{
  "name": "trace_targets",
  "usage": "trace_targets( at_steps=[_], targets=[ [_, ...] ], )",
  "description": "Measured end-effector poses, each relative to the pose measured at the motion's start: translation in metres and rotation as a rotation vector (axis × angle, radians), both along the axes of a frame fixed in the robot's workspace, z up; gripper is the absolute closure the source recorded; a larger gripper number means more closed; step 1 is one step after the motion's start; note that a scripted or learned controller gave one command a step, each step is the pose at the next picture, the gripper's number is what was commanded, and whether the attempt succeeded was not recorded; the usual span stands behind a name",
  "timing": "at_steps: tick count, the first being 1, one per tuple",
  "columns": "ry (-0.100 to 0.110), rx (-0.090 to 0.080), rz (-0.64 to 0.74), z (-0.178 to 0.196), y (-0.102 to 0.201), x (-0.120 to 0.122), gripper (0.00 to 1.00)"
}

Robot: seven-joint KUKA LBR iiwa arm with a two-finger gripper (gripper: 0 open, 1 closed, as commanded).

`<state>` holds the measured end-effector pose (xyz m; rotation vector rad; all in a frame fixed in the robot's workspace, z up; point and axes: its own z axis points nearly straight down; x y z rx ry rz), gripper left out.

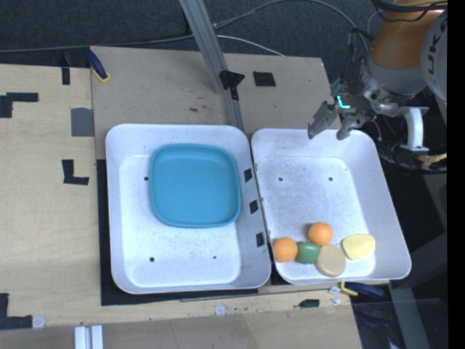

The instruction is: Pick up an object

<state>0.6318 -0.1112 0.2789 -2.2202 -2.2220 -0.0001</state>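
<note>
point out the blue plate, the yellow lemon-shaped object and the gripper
blue square plastic plate [195, 185], camera view, on its flat centre
yellow lemon-shaped object [358, 246], camera view, on its upper surface
gripper [332, 124], camera view, midway between its two fingertips

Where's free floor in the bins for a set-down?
Right bin: bare from the far rim down to the near-edge cluster of two orange balls, a green piece, a tan disc and a yellow piece. Left bin: blue plate covers the middle; a bare strip remains along the near edge.
</note>
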Motion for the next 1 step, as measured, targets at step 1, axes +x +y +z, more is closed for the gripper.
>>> trace_targets(
  at_steps=[1],
  targets=[
    [0.000,0.000,0.000,0.0000,0.0000,0.0000,0.00]
  ],
)
